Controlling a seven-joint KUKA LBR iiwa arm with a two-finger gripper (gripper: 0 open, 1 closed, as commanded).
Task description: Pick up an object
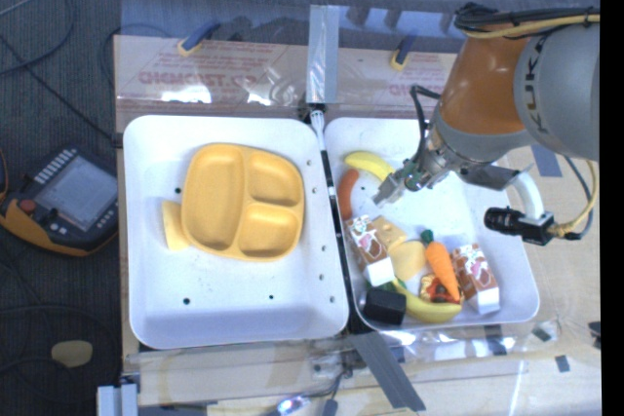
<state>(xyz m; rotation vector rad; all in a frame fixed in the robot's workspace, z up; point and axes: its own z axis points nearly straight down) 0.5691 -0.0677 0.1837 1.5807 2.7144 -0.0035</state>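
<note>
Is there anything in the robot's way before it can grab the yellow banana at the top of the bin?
Nothing visible blocks it. The gripper hovers right beside the banana in the right bin. The other toys, like the carrot, lie lower down.

Single cam fixed above bench [88, 326], angled down at a slant, mid range. Left bin [146, 307] and right bin [517, 297] are both framed whole; floor is seen along top and left. Arm [526, 83] is seen entering from frame right.
</note>
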